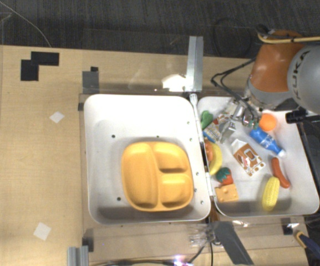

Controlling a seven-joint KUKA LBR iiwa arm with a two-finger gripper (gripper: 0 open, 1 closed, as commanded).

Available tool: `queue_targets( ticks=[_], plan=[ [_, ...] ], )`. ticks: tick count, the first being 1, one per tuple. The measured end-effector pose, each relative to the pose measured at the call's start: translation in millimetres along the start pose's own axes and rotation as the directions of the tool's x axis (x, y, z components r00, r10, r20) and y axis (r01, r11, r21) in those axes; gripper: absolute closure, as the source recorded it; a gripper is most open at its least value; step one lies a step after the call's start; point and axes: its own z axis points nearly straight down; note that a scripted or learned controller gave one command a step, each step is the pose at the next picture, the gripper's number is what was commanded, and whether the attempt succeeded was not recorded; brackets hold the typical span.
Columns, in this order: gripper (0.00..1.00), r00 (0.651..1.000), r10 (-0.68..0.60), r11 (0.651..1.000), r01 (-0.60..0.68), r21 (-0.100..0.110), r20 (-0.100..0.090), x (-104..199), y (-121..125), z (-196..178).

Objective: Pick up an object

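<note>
Over the right bin (pixel 309 201), the end effector (pixel 233 117) hangs low near its back left corner, above a green toy (pixel 206 118); I cannot tell how it is set. Beside it lie a blue bottle (pixel 265 141), banana (pixel 216 158) and corn cob (pixel 270 193). A yellow tray (pixel 156 175) sits in the left bin (pixel 101 148).

The two-finger metal gripper (pixel 233 117) hangs over the back part of the right shallow white bin (pixel 309 195), and the left shallow white bin (pixel 96 148), well to its left, holds a yellow divided plastic tray (pixel 157 175). Just left of the gripper lies a green plastic vegetable (pixel 206 118); just right of it, a blue plastic bottle with an orange cap (pixel 265 138). Nearer the camera than the gripper lie a yellow plastic banana (pixel 216 158), a flat printed snack packet (pixel 248 158), a red plastic sausage (pixel 280 173), a yellow plastic corn cob (pixel 270 193) and an orange cracker square (pixel 226 193).
</note>
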Motion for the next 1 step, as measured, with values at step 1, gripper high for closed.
queue_targets(
  ticks=[1],
  plan=[
    [0.00,0.989,0.147,0.989,-0.146,0.007,-0.015,-2.9,3.2,-0.1]
  ],
)
